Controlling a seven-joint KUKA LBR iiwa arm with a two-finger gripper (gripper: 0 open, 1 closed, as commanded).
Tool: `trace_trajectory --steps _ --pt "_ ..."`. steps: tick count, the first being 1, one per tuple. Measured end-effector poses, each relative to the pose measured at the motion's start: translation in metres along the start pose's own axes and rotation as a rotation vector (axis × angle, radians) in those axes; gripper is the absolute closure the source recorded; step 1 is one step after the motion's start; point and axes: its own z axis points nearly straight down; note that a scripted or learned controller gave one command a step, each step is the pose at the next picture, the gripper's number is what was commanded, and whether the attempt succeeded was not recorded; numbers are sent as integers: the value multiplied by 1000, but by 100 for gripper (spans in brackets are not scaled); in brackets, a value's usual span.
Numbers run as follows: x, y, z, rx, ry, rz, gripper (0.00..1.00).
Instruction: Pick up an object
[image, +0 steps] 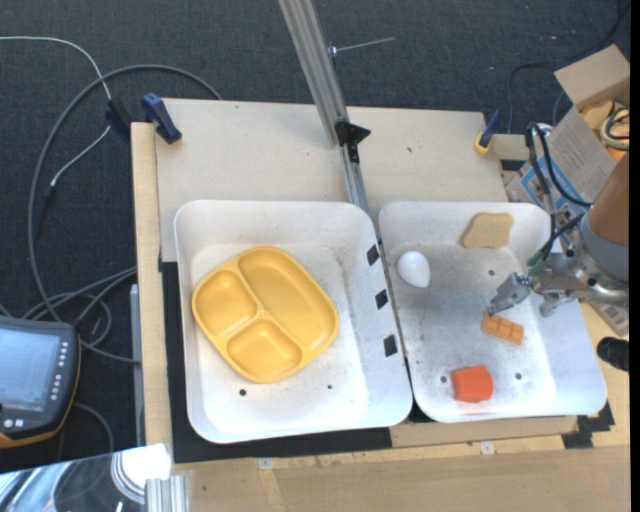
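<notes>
Pincer (520, 296) hangs low over the right-hand bin (560, 400), its grey fingers reaching in from the arm's side, and nothing shows between them; whether they are spread or closed I cannot tell from this slant. Just below its tips, nearly touching, lies the orange waffle-like piece (502, 329), flat on the bin floor and apart from the walls, which I judge makes it the likeliest pick. Further below the pincer sits one orange-red block (472, 384), well apart from it. Above the pincer rests one tan slice (487, 231), pushed up by the far rim, a harder place to reach. Out beyond the tips, toward the divide between the bins, lies one white egg-shaped thing (413, 268); round as it is, it would probably slip from a grip. Four small things in this bin, then, one of each kind. Far beyond the pincer, the other bin (200, 400) bears a single yellow plate (265, 313) with three compartments
</notes>
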Motion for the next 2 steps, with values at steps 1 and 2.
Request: trace_trajectory --steps 1,2 --pt "86 -32 -68 -5 2 -10 0" --pt "85 -32 -52 4 1 -1 0"
